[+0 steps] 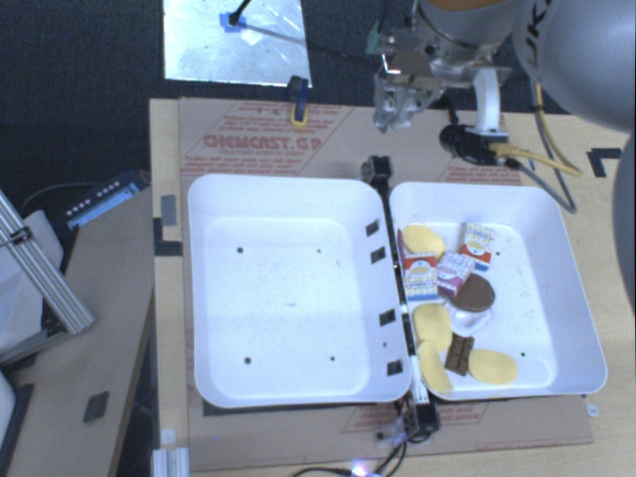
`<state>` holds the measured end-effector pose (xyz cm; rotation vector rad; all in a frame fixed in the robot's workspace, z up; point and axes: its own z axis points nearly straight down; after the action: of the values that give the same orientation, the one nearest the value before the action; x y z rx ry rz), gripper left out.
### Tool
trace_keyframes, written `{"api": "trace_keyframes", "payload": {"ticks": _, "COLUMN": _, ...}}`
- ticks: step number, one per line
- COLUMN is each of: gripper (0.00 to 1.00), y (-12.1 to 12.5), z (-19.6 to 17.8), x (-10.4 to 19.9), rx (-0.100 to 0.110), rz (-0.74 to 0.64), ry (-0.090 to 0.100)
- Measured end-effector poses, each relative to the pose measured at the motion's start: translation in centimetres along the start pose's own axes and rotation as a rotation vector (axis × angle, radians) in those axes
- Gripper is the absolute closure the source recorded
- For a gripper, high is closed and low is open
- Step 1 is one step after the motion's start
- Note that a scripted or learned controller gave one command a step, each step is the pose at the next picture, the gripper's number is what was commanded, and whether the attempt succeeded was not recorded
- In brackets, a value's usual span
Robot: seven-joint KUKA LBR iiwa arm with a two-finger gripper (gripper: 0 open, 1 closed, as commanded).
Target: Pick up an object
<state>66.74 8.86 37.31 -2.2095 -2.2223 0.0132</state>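
The right bin [566,266] holds a heap of small things along its left side. Among them are a yellow chip [422,238], a red-and-white carton [479,244], a second carton [419,278], a purple-and-white packet [454,270], a round brown cookie [476,292], a dark chocolate piece [458,354] and a yellow oval [493,368]. My gripper [397,115] hangs high beyond the bins' far edge, over the cardboard, well apart from the heap. Nothing shows below it.
The left bin [209,266] lies beside the right one, joined by a black clip strip [393,286]. A yellow-and-blue clamp [298,102] and a shiny metal sheet [237,26] sit at the back. Cables [507,152] trail near the right bin's far rim.
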Motion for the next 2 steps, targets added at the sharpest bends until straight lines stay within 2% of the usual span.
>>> {"api": "trace_keyframes", "payload": {"ticks": 1, "gripper": 1.0, "y": -0.4, "z": -7.4, "x": 9.5, "rx": -0.02, "rz": -0.007, "ry": 0.005}}
{"api": "trace_keyframes", "payload": {"ticks": 2, "gripper": 1.0, "y": -0.1, "z": -16.9, "x": 14.9, "rx": -0.024, "rz": -0.005, "ry": 0.006}}
